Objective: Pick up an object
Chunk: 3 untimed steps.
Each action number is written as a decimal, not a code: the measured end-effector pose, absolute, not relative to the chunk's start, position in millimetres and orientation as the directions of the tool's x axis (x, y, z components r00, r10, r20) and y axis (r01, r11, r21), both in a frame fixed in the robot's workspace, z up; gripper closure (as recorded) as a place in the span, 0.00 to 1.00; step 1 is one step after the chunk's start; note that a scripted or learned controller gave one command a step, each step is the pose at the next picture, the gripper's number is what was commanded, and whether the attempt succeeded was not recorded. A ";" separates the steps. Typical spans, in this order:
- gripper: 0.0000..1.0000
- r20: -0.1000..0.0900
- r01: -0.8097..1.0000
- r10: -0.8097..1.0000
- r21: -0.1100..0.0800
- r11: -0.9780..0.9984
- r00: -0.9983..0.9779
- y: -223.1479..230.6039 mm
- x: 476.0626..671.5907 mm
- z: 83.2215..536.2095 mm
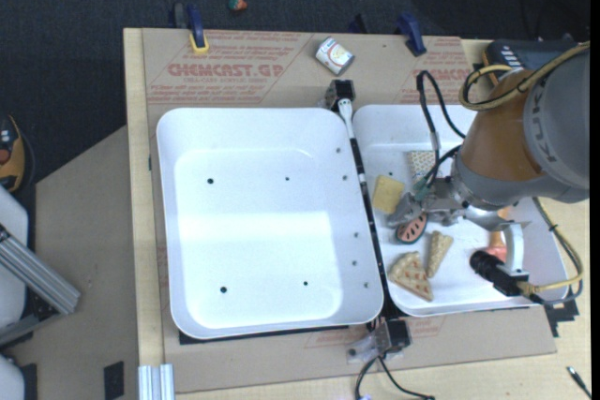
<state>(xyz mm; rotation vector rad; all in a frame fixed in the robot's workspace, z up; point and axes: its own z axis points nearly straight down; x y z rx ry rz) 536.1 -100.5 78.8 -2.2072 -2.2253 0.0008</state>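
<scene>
You have two white bins side by side on the printed board. The left bin (253,234) shows you its bare white floor, marked with a few small dark dots. The right bin (380,125) holds all the loose pieces, and the arm reaches into it from 3 o'clock.

The gripper (419,201) sits low near the middle of the right bin. You cannot tell from this angle whether it is spread or pressed together, or whether it pinches anything. Take your bearings from it:

- A red slice (412,226) with dark seeds lies just beside it at 6 o'clock, partly under the tool.
- A yellow block (387,194) lies near at 9 o'clock, close to the bin's wall.
- A speckled flat piece (423,163) is at 12 o'clock.
- A tan cone (438,251) is at 5 o'clock, and beyond it a toasted triangular wedge (411,275) lies touching or almost touching the cone.
- An orange-red piece (497,245) lies at 4 o'clock, under the wrist.

On the board at 12 o'clock of the bins you see a small pale box (335,56).
</scene>
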 end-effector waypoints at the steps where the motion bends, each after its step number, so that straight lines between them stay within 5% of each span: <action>1: 1.00 -0.001 1.000 1.000 0.003 -0.001 0.001 -107.4 537.3 95.2; 2: 1.00 0.001 1.000 1.000 0.013 0.010 -0.010 -27.6 575.2 191.0; 3: 1.00 0.002 1.000 1.000 0.006 0.008 -0.008 38.3 608.0 210.7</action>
